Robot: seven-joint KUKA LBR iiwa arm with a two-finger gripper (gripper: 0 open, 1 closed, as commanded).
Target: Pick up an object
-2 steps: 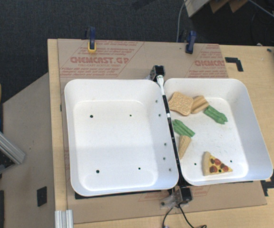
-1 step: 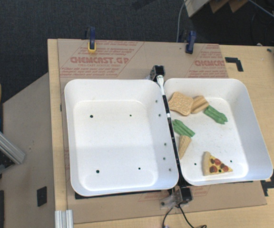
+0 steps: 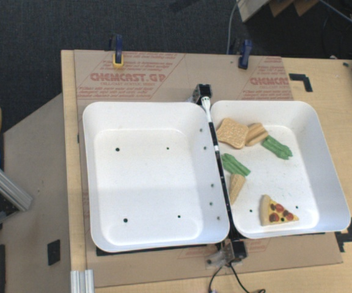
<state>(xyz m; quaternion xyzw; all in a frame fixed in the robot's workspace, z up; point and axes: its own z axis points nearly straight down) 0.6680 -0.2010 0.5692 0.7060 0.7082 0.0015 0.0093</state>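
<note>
Pizza slice in rt bin, tip pointing 3 o'clock, long axis 9-3, worktop board printed "CHEMCAST GP", pincer state: can't tell.

1 fixed camera above the bench, slanted downward, both white bins framed
</note>
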